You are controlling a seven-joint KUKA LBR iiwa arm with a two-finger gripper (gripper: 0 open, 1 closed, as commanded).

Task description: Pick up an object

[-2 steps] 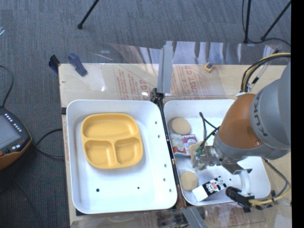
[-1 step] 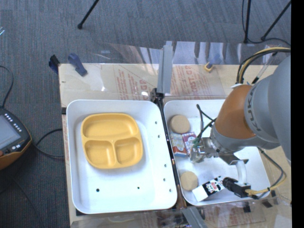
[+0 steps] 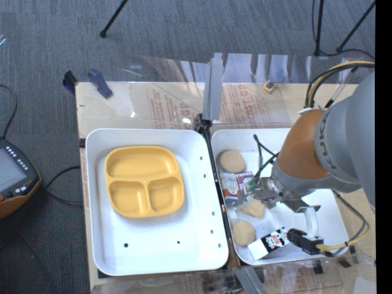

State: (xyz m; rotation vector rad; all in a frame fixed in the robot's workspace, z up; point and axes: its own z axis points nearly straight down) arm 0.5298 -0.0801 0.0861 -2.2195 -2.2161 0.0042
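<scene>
My gripper (image 3: 258, 192) hangs low over the left half of the right bin (image 3: 334, 216), reaching in from the right. It sits directly above a red and white packet (image 3: 234, 185) and a pale crumbly piece (image 3: 253, 209). I cannot make out anything held in it. One round tan biscuit (image 3: 232, 161) lies at the back of that bin, and another (image 3: 244, 232) lies at the front. A small white box with black patches (image 3: 273, 242) rests by the front wall.
The left bin (image 3: 104, 237) holds a yellow divided plate (image 3: 145, 180) in its back half. A grey divider post (image 3: 212, 97) stands behind the seam between the two bins. My arm covers the right bin's right side.
</scene>
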